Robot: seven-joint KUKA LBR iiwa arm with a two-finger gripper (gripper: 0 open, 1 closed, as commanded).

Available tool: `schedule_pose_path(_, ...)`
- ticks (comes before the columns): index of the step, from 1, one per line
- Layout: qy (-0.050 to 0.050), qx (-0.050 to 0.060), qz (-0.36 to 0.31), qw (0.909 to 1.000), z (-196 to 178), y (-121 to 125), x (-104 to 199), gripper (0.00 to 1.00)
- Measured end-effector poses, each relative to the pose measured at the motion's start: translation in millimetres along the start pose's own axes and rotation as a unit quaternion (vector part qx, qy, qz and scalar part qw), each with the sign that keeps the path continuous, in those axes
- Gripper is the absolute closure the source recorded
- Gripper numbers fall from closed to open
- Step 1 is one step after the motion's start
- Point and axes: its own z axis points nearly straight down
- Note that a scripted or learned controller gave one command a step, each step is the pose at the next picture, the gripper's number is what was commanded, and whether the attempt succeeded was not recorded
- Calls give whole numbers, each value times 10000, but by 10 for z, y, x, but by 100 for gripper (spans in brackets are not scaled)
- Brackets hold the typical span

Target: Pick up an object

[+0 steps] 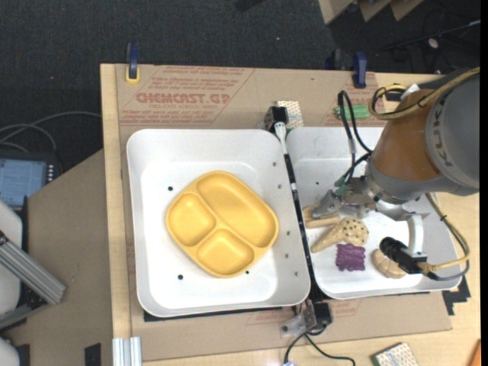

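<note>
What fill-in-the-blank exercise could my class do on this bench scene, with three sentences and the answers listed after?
1. The yellow divided plate lies in the ____ bin of the camera view.
2. The plate has ____ compartments.
3. The small knobbly toy in the right bin, near the gripper, is ____ in colour.

Missing words: left; three; purple
</note>
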Motion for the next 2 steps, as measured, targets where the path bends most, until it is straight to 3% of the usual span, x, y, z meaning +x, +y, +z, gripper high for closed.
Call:
schedule_pose_path(1,-6,-22,6,10000,-1,-559,-379,0)
schedule_pose_path(2,-13,-48,-47,10000,4,-14,14,0)
